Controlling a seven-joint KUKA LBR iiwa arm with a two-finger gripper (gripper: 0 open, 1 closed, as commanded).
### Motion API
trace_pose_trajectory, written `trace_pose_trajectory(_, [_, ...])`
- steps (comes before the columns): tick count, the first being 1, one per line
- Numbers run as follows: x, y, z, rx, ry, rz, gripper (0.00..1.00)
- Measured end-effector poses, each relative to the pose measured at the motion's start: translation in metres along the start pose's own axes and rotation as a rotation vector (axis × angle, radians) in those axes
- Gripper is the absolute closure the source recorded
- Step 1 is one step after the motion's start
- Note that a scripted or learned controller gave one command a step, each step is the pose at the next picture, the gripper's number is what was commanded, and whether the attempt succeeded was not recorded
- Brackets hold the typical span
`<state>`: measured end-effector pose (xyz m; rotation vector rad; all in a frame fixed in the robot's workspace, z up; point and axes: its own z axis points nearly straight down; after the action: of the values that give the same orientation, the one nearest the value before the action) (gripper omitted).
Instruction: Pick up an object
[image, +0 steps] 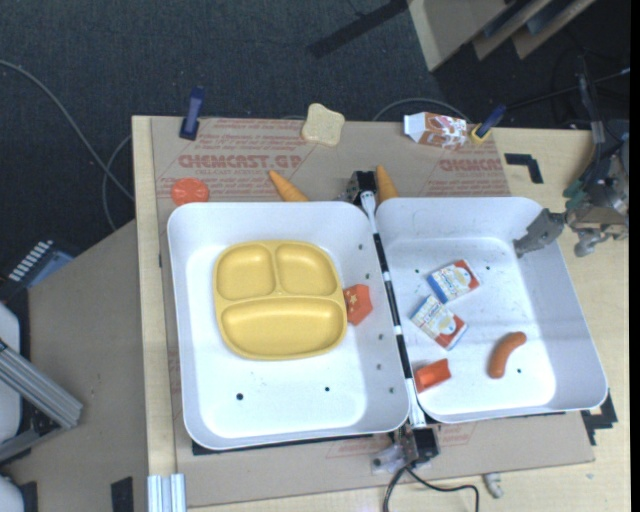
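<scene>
While claw (575, 222) hovers right, sausage (506, 354) in right bin (560, 395), yellow tray (279, 300) left.

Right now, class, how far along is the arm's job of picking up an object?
Done: nothing looks picked; the two cartons, sausage and orange piece lie in the right bin. In hand: the gripper sits at that bin's upper right edge. Left: reaching one, grasping, lifting.

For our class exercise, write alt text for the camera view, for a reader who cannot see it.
The pincer hovers at the right bin's upper right rim, above two small cartons, a sausage and an orange piece. The left bin holds a yellow divided tray.
</scene>
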<state>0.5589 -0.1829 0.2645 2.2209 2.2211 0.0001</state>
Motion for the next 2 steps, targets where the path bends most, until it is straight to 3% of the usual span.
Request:
trace_pose_trajectory(1, [0.069,0.010,0.150,0.005,0.002,-0.001,0.00])
trace_pose_trajectory(2, [0.060,0.045,0.176,-0.007,-0.002,0.000,0.00])
